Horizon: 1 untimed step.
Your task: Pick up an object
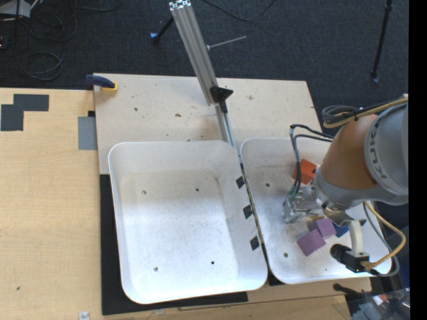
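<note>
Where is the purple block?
The purple block lies in the right bin, near its front, just below the gripper and under the arm.

Bins (133,179) — smooth white plastic.

My grey arm with orange band (360,159) enters from three o'clock, wrist bent down; my two-finger metal gripper (291,211) points toward nine o'clock.

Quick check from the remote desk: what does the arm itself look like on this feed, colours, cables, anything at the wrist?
The arm is bulky and rounded: a grey upper segment, then a wide orange band above the wrist. Dark cables loop from its base side toward the wrist, and a yellowish cable curls beside it. The gripper is a small metallic silver assembly below the orange band, over the right bin.
</note>
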{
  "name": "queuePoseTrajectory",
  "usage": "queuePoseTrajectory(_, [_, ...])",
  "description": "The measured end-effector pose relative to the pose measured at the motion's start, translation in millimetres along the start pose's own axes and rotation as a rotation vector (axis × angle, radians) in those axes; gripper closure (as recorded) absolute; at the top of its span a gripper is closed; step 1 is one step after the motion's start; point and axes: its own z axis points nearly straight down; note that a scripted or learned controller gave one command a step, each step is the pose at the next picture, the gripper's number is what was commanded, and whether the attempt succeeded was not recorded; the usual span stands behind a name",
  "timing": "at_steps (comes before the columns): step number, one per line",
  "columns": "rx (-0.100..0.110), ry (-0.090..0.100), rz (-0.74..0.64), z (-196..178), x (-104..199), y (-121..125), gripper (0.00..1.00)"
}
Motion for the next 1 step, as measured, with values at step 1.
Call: queuePoseTrajectory(1, [-0.002,-0.002,-0.006,-41.8,0.1,-1.5,1.0])
